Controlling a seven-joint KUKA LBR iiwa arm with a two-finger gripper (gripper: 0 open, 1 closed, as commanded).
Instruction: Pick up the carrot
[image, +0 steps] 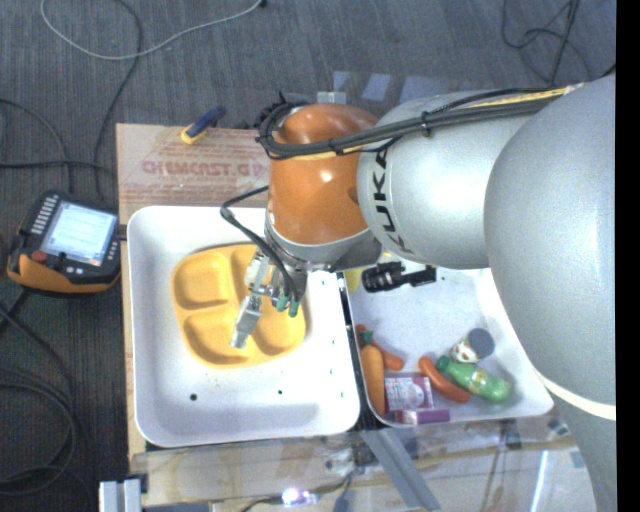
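1. While the arm (430, 170) reaches in from the right, its jaws (250, 315) hang over the left bin (160, 400), above a yellow tray (205, 300) that lies in it.
2. The jaws point down toward the tray's right half; nothing shows between them, but whether they are parted or closed cannot be told from this angle.
3. The carrot (373, 372) lies in the right bin (530, 400), against its left wall, running lengthwise toward the near edge, well apart from the jaws.
4. Just beside the carrot sits a small pink and white box (410, 395); further right lie a red-orange piece (445, 382), a green bottle (475, 378) and a dark round cap (481, 343).
5. On the floor to the left of the tabletop (190, 170) rests a teach pendant (68, 243), its screen lit.
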